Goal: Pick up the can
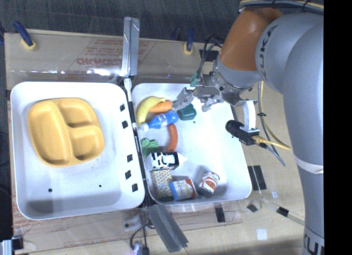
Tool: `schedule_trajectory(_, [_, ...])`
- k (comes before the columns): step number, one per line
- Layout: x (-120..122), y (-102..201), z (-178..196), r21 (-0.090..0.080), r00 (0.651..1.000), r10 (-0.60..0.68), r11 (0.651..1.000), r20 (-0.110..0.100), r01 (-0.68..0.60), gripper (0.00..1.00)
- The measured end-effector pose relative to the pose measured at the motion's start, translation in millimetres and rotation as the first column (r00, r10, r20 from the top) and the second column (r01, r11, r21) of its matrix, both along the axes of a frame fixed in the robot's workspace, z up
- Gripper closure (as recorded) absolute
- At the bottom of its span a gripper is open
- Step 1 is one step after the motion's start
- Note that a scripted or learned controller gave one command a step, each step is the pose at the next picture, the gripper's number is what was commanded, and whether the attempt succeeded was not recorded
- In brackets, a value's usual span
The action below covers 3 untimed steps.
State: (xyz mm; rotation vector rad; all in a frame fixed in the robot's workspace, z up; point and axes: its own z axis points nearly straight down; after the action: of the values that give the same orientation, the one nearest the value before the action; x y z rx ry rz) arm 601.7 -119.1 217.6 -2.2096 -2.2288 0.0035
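Nearest me, the can (208,182) lies tilted by the right bin's (234,155) front wall; my gripper (193,99), seemingly released, needs a steep descent.

Grey arm with orange band (286,34) is cut off by the top and bottom edges, so its base and upper links can't be traced. The small metal two-finger gripper (190,99) is too small and cluttered to tell how its fingers stand; the yellow banana (144,107) is partly hidden under the orange carrot-shaped toy (160,106). Labels on the red-and-white can (208,182) and the blue-labelled can (182,188) are too blurred to read.
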Motion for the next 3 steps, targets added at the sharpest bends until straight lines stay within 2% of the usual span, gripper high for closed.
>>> schedule_trajectory(1, [-69,-30,86,-0.003,0.879,0.477,0.879,0.004,-0.477,0.0])
schedule_trajectory(2, [11,-39,-47,0.0,0.813,0.582,0.813,0.002,-0.582,0.0])
schedule_trajectory(3, [-6,-37,8,-0.003,0.751,0.66,0.751,0.004,-0.66,0.0])
